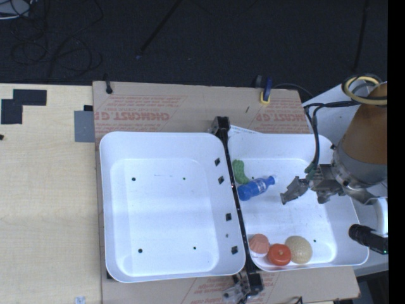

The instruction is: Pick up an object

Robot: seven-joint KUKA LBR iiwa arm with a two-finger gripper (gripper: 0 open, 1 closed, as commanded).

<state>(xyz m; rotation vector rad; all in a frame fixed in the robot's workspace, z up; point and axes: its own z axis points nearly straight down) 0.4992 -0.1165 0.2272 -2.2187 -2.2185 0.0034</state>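
Note:
My gripper (305,196) hangs over the middle of the right bin (345,249), its fingers spread open with nothing between them. A blue bottle (254,187) lies to its left, near the divider between the bins, beside a green object (239,170). Along the right bin's front wall sit a pink object (258,242), a red round object (279,254) and a beige ball (299,248). The gripper touches none of them.
The left bin (114,170) stands beside the right one, joined by a black divider strip (229,189). Both rest on cardboard (164,106) over a pale wooden bench. The arm's grey body fills the right edge.

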